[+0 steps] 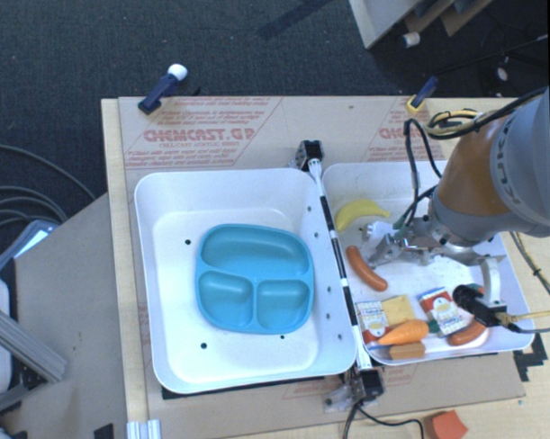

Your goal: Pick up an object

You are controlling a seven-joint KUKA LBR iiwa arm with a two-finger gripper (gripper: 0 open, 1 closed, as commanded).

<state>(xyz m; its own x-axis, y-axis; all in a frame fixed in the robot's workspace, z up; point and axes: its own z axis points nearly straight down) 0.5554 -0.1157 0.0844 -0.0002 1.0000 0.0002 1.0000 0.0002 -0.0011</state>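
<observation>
So the arm (490, 175) comes in from the right and is bent down over the right bin (395, 176), with the gripper (384, 248) sitting low near the middle of it. Honestly can't tell how it's set or whether it has hold of anything, it's just a metal blur from up here. Right beside it there's a sausage (367, 268) lying at a slant, and a yellow banana-ish thing (358, 213) just behind that. Along the front of the same bin: a small red and white packet (372, 318), a cheese slice (397, 309), a carrot (403, 333), another little packet (443, 311) and a second sausage (466, 334), all packed close together. The left bin (159, 263) has a blue divided plate (255, 278) lying flat in the middle.
</observation>
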